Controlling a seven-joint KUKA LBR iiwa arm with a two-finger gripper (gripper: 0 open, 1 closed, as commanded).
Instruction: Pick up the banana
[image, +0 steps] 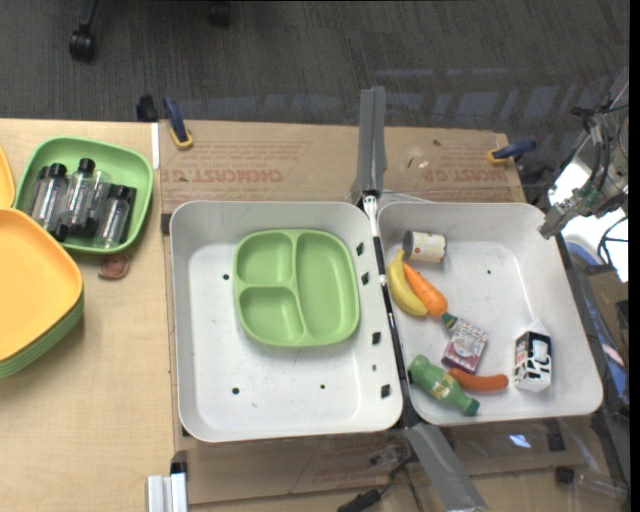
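banana (402, 287) half under carrot (427, 290)

Two white bins (200, 330) sit on my tan cardboard-covered bench (270, 165). The left bin holds a light green divided plate (297, 288). In the right bin I see a yellow banana (401, 285), an orange carrot (427, 290), a green bottle (441, 386), a pink-and-white patterned packet (465, 347), a black-and-white carton (533, 360) and a cream-coloured can (426, 246). Off to the left are orange plates (35, 300) and a green tray (85, 190) of dark-capped clear bottles.
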